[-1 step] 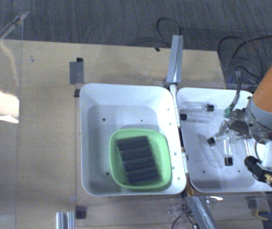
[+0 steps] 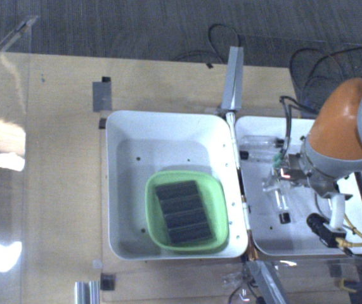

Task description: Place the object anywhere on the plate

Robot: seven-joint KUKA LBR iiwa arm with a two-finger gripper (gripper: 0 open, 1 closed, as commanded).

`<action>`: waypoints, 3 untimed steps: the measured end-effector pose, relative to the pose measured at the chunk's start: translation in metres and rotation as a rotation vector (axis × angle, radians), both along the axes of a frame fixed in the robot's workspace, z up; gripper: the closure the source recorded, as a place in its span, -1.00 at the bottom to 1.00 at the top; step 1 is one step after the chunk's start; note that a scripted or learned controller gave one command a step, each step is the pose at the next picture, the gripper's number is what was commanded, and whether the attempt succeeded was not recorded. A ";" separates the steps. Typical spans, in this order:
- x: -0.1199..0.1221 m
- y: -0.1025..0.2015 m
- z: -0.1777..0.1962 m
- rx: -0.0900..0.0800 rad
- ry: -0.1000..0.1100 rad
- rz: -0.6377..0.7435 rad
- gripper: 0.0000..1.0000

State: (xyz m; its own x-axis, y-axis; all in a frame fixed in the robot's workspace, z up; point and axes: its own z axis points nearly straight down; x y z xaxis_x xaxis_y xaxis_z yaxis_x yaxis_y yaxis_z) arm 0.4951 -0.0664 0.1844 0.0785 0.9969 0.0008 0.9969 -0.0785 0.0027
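Dark grey ridged rectangular block (image 2: 182, 213) lies flat on the light green square plastic plate (image 2: 217, 195), roughly centred and running diagonally from the plate's upper-left toward its lower-right. It touches nothing else. The ridges read as four or five cross bands; material unclear.

Plate sits in the left white bin (image 2: 123, 170), pushed into that bin's lower-right corner, right edge close to the wall.

Grey arm with orange band (image 2: 339, 128) comes in from the right and covers the upper-right part of the right white bin (image 2: 263, 242); its far end is cut off by the picture edge. Gripper (image 2: 278, 183) hangs over the middle of the right bin, well apart from the block and plate, with the bin walls between them. It's a tangle of pale metal and glare there, so can't tell whether it's open or closed, and nothing is visibly held.

Also in the right bin:
- clear, bottle-like object (image 2: 258, 147) near the upper-left corner, partly hidden by the arm's cabling, outline hard to make out
- small black item (image 2: 284, 218) on the floor just below the gripper, too small to identify

Black hose fitting (image 2: 322, 228) hangs off the arm over the bin's lower-right area.
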 end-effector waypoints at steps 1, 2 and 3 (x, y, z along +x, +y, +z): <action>-0.006 0.008 0.027 -0.002 -0.005 0.161 1.00; -0.007 0.044 0.000 -0.001 0.000 0.292 1.00; -0.007 0.044 0.000 -0.001 -0.001 0.291 -1.00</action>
